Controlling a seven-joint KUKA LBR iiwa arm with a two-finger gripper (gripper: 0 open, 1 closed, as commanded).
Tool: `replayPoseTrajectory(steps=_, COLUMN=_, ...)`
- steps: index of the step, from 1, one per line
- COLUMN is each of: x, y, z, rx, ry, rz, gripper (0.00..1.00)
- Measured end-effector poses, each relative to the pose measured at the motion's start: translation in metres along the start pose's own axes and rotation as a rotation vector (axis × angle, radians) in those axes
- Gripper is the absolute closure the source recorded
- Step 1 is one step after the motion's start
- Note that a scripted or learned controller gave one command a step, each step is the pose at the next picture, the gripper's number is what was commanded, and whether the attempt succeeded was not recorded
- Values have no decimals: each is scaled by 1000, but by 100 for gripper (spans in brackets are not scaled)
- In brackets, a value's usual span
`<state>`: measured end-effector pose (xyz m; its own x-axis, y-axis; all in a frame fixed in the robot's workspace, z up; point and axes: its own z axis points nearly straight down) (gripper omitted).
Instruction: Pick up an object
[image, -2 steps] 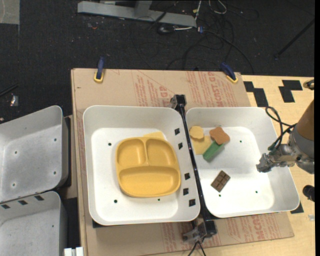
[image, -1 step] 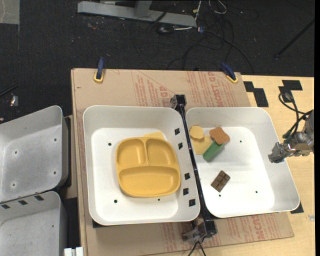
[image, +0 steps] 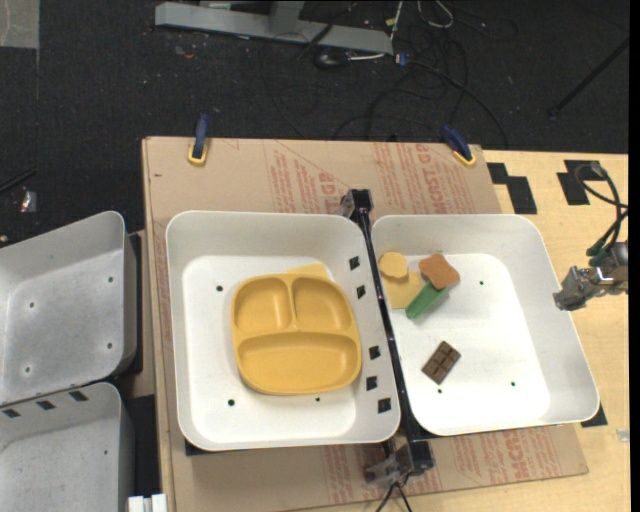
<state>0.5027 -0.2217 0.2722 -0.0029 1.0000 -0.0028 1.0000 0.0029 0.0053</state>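
Gripper (image: 577, 290) waits at the right bin's (image: 560, 340) right edge, state unclear; descend squarely over the flat brown chocolate-like block (image: 441, 362) lying alone, near-centre of that bin

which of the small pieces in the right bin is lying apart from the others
The dark brown chocolate-like block. It lies alone toward the bin's front, while the green piece, orange-brown piece and yellow pieces cluster together near the divider.

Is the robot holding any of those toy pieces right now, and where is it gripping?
Nothing is held. The gripper sits outside the right white bin, away from the brown chocolate-bar piece and green block.
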Motion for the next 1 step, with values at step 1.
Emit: replayPoseTrajectory(steps=1, x=45, y=8, z=-1, rx=4, ry=4, rz=-4, gripper=100)
